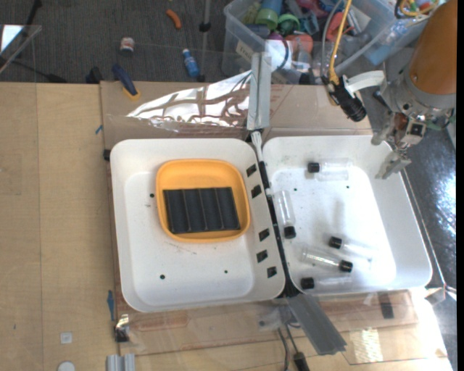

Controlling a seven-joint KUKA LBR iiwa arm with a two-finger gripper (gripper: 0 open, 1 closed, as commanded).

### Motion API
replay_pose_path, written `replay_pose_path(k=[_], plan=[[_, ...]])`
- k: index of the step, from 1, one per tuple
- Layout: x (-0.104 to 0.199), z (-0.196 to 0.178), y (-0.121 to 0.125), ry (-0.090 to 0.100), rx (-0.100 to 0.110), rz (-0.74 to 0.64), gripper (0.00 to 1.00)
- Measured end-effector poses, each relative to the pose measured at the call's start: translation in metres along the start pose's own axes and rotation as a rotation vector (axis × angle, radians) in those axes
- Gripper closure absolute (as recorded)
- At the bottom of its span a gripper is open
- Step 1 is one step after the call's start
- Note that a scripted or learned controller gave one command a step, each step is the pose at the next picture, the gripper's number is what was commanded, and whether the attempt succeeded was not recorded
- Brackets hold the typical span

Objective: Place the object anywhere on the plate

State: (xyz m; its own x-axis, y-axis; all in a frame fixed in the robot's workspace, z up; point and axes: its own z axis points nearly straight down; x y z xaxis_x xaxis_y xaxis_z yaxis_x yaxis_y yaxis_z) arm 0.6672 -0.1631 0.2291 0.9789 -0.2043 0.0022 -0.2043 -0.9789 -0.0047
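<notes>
- Right now the gripper point(397, 148) hangs over the far right corner of the right bin point(406, 239), off to the side of the vials; no thing shows between its tips, and whether it is spread or closed I cannot tell at this size.
- Arm point(435, 51) comes in from the upper right, orange band visible; probably parked there so the camera sees both bins.
- Task objects: clear vials with black caps, all lying flat in the right bin. One near the far wall point(330, 169), one by the divider point(284, 210), two close together near the front point(326, 259), plus another cap at the front edge point(307, 283).
- Orange plate point(203, 197) sits in the left bin point(134, 217), near its middle, carrying a black ribbed insert point(201, 209). No vial on it, so placement is not yet done; judged at the start, pick comes first.
- Vials lie loose and apart, likely scattered on purpose to give grasp room. Being round and clear they could roll or slip.
- Surface: both bins white, shallow, side by side, on a tan wooden bench point(51, 217).
- Room: crumpled foil point(203, 109) behind the left bin, a clear tub of coloured toys point(304, 22) at the back, dark carpet with small tools.
</notes>
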Motion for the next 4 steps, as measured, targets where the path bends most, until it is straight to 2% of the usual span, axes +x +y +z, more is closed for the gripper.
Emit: replay_pose_path(k=[1,3,4], plan=[[0.003,0.002,0.01,0.001,0.0,-0.007,0.0],[-0.002,0.006,-0.004,-0.006,0.0,0.025,0.0],[0.004,0.014,0.02,-0.001,0.0,-0.006,0.0]])
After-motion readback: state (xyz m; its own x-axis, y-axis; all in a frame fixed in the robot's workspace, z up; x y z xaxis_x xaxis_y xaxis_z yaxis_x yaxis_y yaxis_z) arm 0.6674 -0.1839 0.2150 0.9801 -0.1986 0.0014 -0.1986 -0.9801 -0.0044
